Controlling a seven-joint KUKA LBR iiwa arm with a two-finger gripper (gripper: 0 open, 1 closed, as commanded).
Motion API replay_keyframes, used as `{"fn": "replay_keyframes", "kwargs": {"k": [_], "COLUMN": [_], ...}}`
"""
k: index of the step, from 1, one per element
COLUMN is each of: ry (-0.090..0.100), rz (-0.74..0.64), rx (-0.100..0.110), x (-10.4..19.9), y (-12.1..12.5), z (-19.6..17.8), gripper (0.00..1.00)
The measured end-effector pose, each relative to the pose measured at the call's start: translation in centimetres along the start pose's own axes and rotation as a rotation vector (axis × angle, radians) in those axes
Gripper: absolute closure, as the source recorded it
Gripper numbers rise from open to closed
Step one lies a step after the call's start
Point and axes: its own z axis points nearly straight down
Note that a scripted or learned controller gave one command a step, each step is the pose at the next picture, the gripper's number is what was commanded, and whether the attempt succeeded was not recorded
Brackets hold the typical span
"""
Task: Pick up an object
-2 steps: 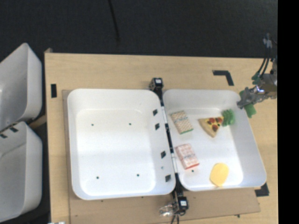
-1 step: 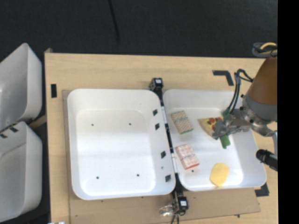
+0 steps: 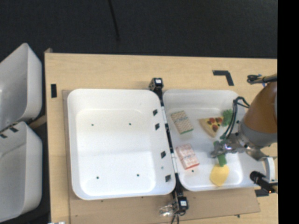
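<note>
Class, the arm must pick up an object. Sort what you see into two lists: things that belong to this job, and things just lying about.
Belongs to the job:
- gripper
- yellow lemon-like toy
- green piece
- pizza slice toy
- patterned packet
- pink packet
- right bin holding them

Just lying about:
- left bin
- wooden bench

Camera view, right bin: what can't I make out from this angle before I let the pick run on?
- Two-finger gripper: too small and blurred in the camera view to read its finger state.
- Green stick-like object: its top is covered by the gripper, so contact is unclear.
- Green item beside the pizza-slice toy: partly hidden by the grey arm.
- Two printed packets: labels too small to read.
</note>
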Motion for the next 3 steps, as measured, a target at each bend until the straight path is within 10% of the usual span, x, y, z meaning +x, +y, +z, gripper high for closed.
{"fn": "replay_keyframes", "kwargs": {"k": [3], "ry": [0.000], "rz": [-0.002], "rx": [0.001], "x": [-3.4], "y": [6.1], "z": [-14.3], "gripper": [1.00]}}
